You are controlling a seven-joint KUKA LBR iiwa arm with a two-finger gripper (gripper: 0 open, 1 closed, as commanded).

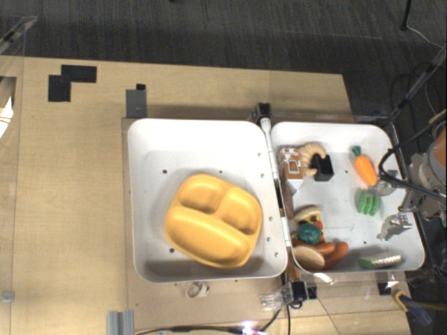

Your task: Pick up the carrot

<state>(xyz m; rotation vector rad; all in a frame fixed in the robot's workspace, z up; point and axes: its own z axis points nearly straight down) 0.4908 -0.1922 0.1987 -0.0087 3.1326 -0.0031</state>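
On your left, the left bin (140, 187) holds a big yellow bread-shaped toy (213, 218). In the right bin (335, 135) the carrot (364, 169) lies near the far right side — untouched. Your pincer (394, 225) hovers nearby; I cannot tell its opening.

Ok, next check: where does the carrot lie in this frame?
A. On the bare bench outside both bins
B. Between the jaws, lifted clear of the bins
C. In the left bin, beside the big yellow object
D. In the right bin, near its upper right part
D: the carrot, orange with a green top, lies on the floor of the right bin, in its upper right part, just above a green item.
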